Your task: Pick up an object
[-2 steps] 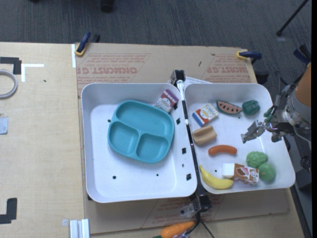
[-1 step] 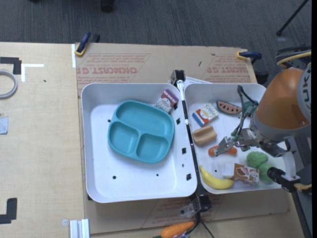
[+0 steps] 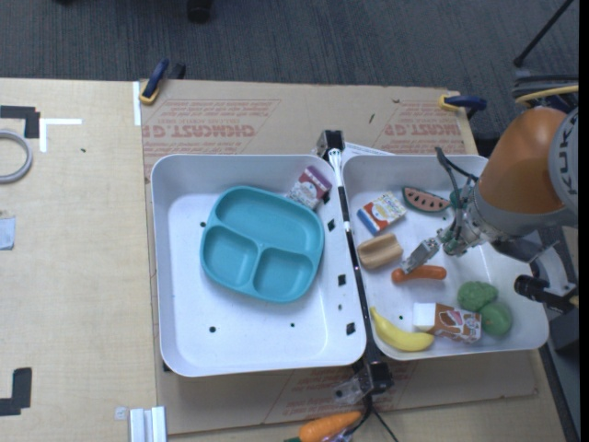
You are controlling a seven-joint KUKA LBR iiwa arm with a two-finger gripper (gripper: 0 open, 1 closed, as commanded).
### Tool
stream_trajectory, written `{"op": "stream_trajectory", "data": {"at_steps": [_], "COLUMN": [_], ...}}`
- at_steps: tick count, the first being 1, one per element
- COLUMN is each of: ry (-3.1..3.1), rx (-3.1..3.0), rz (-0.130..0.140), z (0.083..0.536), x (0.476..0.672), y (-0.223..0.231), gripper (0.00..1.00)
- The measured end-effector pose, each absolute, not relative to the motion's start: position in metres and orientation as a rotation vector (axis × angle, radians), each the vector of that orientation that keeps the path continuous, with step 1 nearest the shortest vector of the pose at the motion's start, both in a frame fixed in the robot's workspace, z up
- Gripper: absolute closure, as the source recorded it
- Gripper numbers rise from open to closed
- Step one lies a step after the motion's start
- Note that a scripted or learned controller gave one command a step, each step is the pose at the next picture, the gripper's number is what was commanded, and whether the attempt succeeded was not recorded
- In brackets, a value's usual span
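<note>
My gripper (image 3: 420, 255) reaches into the right bin (image 3: 525, 288), pointing down and to the left from the grey arm with its orange band (image 3: 526, 159). Its tip hangs just above an orange carrot-like piece (image 3: 421, 273), beside a hot dog bun (image 3: 379, 250). Around them lie a small red-and-blue carton (image 3: 381, 213), a watermelon slice (image 3: 427, 200), a banana (image 3: 399, 333), a white cube (image 3: 423, 316), a red packet (image 3: 458, 323) and two green pieces (image 3: 484, 304). Nothing shows as lifted off the bin floor.
The left bin (image 3: 184, 320) holds a teal divided plate (image 3: 262, 245) and a small patterned packet (image 3: 309, 188) at its back right corner. A ridge with clips (image 3: 346, 247) separates the bins. An orange item (image 3: 324, 425) lies on the bench in front of the bins.
</note>
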State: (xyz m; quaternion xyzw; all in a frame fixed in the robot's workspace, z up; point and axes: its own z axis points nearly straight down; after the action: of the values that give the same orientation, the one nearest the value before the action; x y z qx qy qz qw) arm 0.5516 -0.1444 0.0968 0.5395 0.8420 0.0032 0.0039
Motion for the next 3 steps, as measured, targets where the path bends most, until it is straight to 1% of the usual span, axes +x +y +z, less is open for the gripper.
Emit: {"op": "stream_trajectory", "data": {"at_steps": [1,2,3], "ry": [2.786,2.764,2.723], "rx": [1.429,1.49,1.567], "rz": [0.004,0.001,0.001], "z": [0.096,0.092,0.092], "x": [0.545,0.548,0.526], "y": [-0.116,-0.099,-0.102], "gripper": [0.0,0.0,0.0]}}
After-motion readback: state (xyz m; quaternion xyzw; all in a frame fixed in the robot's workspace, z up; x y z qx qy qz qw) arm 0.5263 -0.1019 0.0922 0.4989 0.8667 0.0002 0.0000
